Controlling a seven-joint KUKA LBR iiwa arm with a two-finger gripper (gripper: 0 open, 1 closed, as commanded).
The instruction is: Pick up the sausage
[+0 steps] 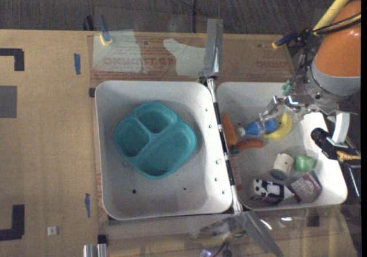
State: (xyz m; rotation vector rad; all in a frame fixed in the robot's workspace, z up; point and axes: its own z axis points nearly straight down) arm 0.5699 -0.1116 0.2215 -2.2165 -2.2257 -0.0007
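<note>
Camera view: end effector (279, 108) over banana (281, 128).

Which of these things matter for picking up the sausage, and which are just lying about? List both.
For the job:
- sausage, lying in the right bin near its left wall
- gripper, over the right bin

Lying about:
- carrot
- banana
- blue object
- white cup
- green object
- black-and-white cow toy
- teal divided plate in the left bin
</note>
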